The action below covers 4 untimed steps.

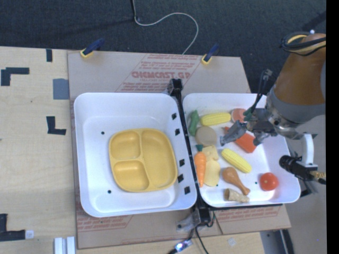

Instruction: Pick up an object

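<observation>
Orange toy piece (246, 142) lies in right bin (280, 194), directly under end effector (244, 134); whether the grip is open or closed, cannot tell. Around it: corn cobs (236, 160), carrot (201, 168), drumstick (234, 179), tomato (269, 181). Left bin (90, 142) holds yellow divided plate (142, 160).

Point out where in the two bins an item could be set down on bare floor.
Left bin: bare white floor rings the yellow tray, widest at its left and far edges. Right bin: crowded with toy food; one bare patch between the tomato and gripper.
</observation>
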Motion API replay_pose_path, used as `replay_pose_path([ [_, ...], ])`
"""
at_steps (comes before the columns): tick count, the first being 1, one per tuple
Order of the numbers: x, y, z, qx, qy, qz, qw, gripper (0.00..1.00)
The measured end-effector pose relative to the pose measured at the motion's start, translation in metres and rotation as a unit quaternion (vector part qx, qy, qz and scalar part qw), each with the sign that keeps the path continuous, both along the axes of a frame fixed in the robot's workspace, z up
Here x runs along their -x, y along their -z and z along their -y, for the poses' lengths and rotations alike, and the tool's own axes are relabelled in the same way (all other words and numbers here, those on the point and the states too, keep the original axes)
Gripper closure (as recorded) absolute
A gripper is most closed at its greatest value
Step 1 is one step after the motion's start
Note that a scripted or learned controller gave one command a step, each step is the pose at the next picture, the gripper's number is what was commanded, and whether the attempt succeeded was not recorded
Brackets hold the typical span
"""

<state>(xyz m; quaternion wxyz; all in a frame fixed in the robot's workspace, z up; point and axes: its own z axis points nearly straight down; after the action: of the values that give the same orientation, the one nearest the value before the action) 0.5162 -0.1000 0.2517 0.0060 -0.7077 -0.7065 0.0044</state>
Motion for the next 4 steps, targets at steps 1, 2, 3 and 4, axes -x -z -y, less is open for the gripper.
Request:
replay_pose_path([
  [1, -0.002, -0.006, 0.0, 0.0009, -0.002, 0.007, 1.0, 0.0],
  [2, -0.003, 0.038, 0.001, 0.001, -0.001, 0.004, 1.0, 0.0],
  [3, -0.001, 0.102, -0.003, 0.0006, -0.001, 0.003, 1.0, 0.0],
  [4, 0.0, 0.145, -0.004, 0.0002, -0.001, 0.005, 1.0, 0.0],
])
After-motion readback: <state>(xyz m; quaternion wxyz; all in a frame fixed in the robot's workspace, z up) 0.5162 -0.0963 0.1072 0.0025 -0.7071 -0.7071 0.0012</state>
